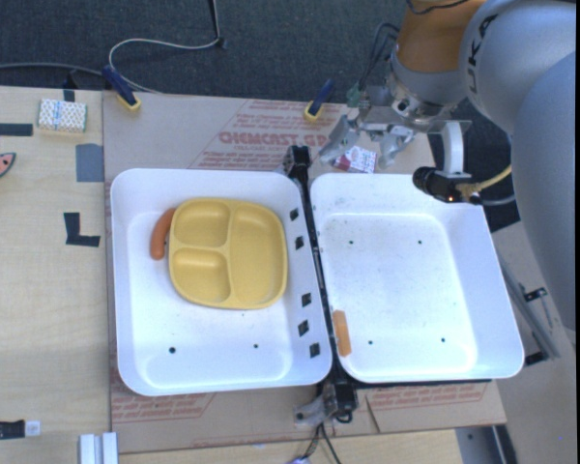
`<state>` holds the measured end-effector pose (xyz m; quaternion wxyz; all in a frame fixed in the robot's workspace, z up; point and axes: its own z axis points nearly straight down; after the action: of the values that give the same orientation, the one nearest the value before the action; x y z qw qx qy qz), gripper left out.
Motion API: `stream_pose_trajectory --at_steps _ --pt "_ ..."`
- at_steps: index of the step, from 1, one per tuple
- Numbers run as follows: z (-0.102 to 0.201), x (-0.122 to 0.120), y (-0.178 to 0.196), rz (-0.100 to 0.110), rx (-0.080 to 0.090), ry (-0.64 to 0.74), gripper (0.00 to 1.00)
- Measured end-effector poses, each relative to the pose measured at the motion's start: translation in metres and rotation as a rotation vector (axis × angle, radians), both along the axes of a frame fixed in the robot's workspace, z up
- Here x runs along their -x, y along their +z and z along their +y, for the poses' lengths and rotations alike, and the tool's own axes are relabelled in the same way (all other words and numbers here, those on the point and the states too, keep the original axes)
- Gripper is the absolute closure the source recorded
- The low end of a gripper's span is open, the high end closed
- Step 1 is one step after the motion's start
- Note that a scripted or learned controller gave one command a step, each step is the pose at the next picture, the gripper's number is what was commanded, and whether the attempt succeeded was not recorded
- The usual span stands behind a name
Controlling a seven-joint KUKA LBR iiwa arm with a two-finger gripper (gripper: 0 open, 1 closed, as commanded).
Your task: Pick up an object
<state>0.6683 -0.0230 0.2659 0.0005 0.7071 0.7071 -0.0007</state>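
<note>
My gripper point(361, 153) hangs above the far edge of the right bin point(483, 259), near the divider between the bins. A small white and red object point(360, 159) shows between its fingers, and the gripper is shut on it. In the left bin point(135, 346) lies a yellow divided plate point(227, 252), with an orange sausage-shaped piece point(159, 235) tucked against its left side. A small orange stick point(340, 333) lies at the near left edge of the right bin.
The grey arm with its orange band point(445, 27) fills the upper right. Cables point(164, 46) and blue clamps point(121, 85) lie on the cardboard behind the bins. A black bracket point(297, 159) sits where the bins meet.
</note>
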Motion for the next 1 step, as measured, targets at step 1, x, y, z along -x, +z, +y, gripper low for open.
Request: stream_pose_trajectory --at_steps 1 --pt "0.0690 0.0024 0.0904 -0.001 -0.003 0.003 0.00"
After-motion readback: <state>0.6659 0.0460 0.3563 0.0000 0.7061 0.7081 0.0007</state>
